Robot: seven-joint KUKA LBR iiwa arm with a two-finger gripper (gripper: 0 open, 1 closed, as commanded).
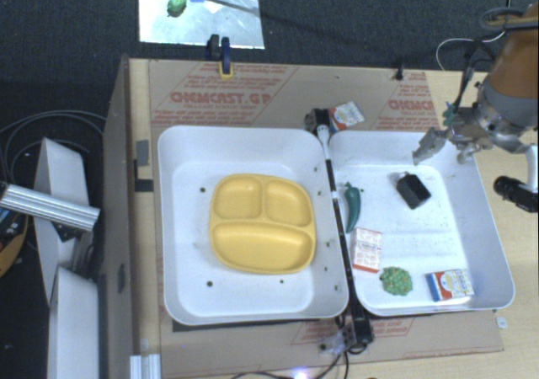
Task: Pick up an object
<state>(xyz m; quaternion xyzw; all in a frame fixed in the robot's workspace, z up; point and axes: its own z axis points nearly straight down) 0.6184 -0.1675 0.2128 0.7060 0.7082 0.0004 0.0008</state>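
Camera view
Arm: enters at 3 o'clock; grey wrist with orange band above it, poised over the upper right corner of the right bin point(497, 280).
Gripper point(445, 143): sits at about 2 o'clock of the frame; finger state cannot be read at this slant, and nothing is seen in it.
Nearest candidate: black block point(413, 189), lying in the right bin near the gripper, toward 7 o'clock from it, apart from the bin walls.
Other candidates: green pepper point(351, 202) against the divider at 9 o'clock of the right bin; red-and-white packet point(366, 249); green broccoli piece point(396, 280) at 6 o'clock; blue-and-white box point(450, 285) touching the front wall.
Left bin point(181, 226): carries a yellow divided plate point(261, 223).
Procedure: judged best to centre over the black block, align the jaws across its narrow side, descend straight, close, lift vertically. Avoid the box; the wall obstructs one finger.
Obscured: fingertips blurred and small; arm cut off at the right; block height unclear.
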